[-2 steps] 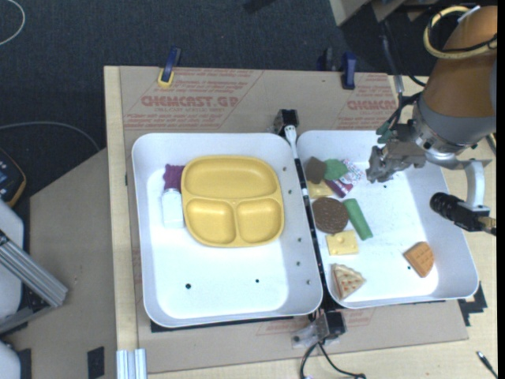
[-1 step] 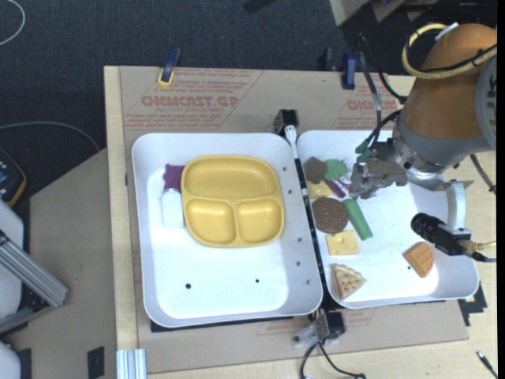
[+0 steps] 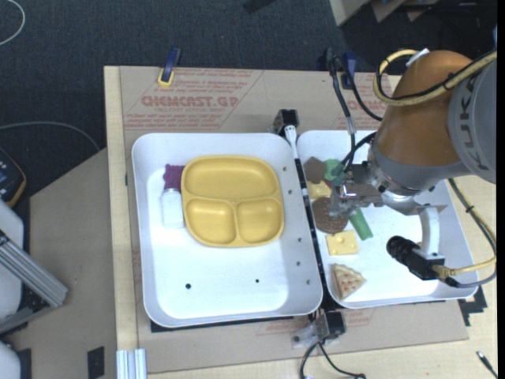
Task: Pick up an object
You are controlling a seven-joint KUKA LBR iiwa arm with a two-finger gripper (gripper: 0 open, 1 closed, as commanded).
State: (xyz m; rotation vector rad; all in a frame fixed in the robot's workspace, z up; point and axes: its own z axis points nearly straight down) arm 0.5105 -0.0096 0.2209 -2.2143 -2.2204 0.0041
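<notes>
From where I stand, the arm reaches in from the right and its gripper (image 3: pixel 345 204) is down inside the right-hand bin (image 3: pixel 458 235), low over the cluster of small objects at that bin's left side. Whether the jaws are spread or pressed together I cannot tell; the wrist housing and cabling block the view of them.

Objects in the right-hand bin: a brown round piece (image 3: pixel 330 218) just beside the gripper, a green stick-shaped piece (image 3: pixel 361 227) lying at a slant next to it, a yellow cheese-like square (image 3: pixel 342 245) slightly nearer the front, and a pizza-slice-shaped piece (image 3: pixel 347 279) at the front left corner. A further green item (image 3: pixel 332 168) and a darker item (image 3: pixel 314 166) lie towards the back. All appear to rest on the bin floor.

The left-hand bin (image 3: pixel 150 235) carries a yellow divided plate (image 3: pixel 233 200), with a purple item (image 3: pixel 173 176) and a white item (image 3: pixel 171 208) just beside its left edge. These are well apart from the gripper.

Assessment of progress: the approach looks complete, with the gripper lowered among candidate objects, most likely the brown round piece or the green stick. No object is visibly between the jaws, and nothing is raised. In my judgement the grasp is unconfirmed, and closure on an object and the lift remain outstanding. Both bins sit on a worktop (image 3: pixel 197 101) of printed board.
</notes>
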